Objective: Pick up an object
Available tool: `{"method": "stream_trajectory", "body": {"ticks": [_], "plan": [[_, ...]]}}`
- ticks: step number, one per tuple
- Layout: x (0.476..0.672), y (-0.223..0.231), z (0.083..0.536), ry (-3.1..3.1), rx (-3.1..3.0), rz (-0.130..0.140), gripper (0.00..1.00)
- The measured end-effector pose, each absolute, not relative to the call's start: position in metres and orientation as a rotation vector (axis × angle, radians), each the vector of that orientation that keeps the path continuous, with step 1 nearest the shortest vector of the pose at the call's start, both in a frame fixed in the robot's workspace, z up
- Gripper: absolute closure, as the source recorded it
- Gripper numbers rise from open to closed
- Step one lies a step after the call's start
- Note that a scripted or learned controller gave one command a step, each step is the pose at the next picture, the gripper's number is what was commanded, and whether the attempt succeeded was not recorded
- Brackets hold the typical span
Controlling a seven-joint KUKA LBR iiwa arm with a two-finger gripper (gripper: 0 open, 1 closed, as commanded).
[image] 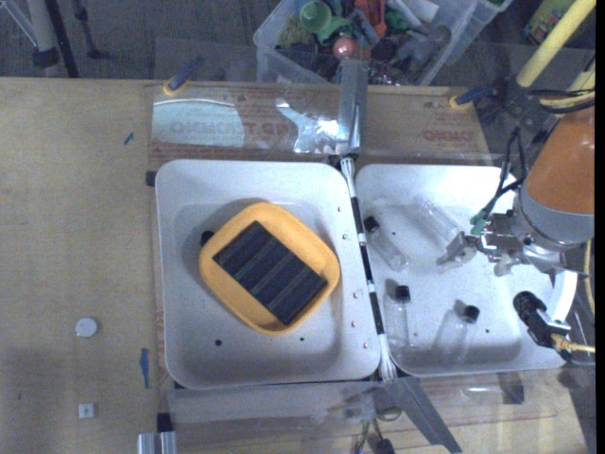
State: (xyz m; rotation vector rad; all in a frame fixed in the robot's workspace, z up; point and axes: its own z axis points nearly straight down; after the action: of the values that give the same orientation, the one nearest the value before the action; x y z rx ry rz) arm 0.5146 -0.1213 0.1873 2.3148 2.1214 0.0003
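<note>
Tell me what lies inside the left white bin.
Inside the left bin lies one yellow pad with a black ribbed panel, set at a slant. A small dark piece shows at its left edge; whatever is under the pad is covered.

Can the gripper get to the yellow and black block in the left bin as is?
Probably yes. The yellow and black block lies alone in the left bin with its top face uncovered. The gripper hangs over the right bin, so it must cross the divider first.
</note>
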Motion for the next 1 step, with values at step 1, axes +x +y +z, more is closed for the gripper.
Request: {"method": "stream_trajectory", "body": {"ticks": [1], "plan": [[0.4826, -0.1212, 0.2128, 2.197, 2.249, -0.001, 0.0]]}}
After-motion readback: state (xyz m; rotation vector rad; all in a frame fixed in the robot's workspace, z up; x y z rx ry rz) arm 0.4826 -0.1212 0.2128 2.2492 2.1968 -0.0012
